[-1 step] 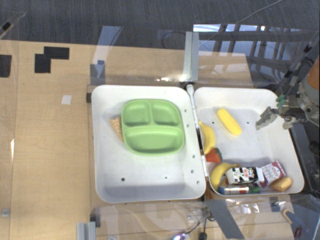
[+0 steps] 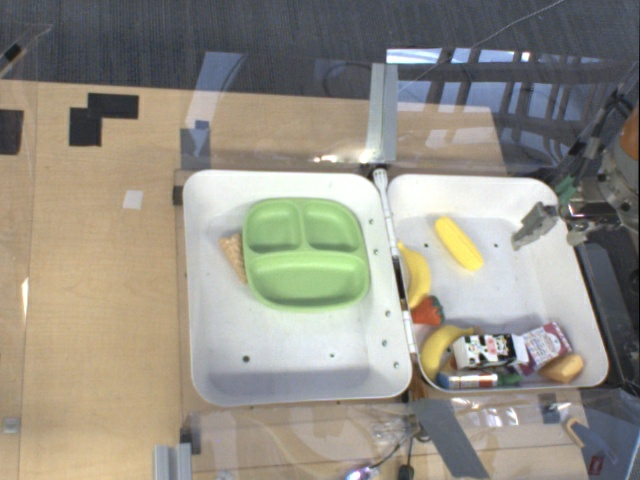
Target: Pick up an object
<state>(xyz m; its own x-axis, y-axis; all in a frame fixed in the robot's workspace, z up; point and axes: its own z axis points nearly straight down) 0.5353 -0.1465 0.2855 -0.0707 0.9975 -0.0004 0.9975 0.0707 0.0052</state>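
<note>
**Q:** What lies nearest the camera?

**A:** Along the near edge of the right bin is a cluster: a banana, a small printed carton, a purple-and-white pouch, an orange piece and a marker-like stick. Just beyond sit a red strawberry-like toy and a second banana against the divider.

**Q:** And further back?

**A:** A yellow corn cob lies alone on the bin floor. In the left bin, a green divided plate partly covers a tan cracker-like piece.

**Q:** How is the arm posed?

**A:** It enters from the right edge, over the right bin's far right corner. The gripper points left, well apart from the corn. Whether its claw is open or closed cannot be told; nothing shows between its tips.
</note>
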